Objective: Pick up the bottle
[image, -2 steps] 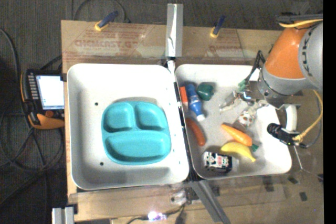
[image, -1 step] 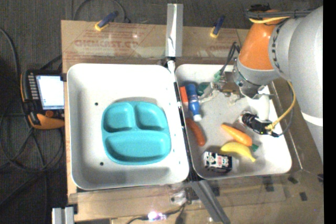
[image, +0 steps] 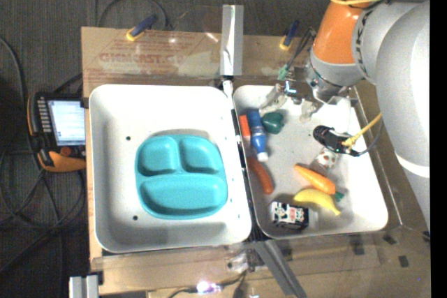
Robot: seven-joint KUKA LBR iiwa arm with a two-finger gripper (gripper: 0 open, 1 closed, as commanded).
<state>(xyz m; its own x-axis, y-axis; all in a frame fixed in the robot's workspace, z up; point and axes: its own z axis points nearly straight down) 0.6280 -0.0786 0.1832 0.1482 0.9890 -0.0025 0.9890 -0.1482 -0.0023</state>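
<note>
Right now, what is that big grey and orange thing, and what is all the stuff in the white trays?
That big thing is a robot arm. It reaches in from the right of the picture. The camera sits above the bench and looks down at a slant. At the arm's tip is its claw, which it uses to grab things. The claw hangs over the back of the right bin, and nothing is held in it.

The left bin has a teal plate with three sections. The right bin has the bottle, blue with a white cap, lying by its left wall. That is what the robot should pick up. Near it lie a dark green toy, a carrot, a banana and a small dark box.
</note>
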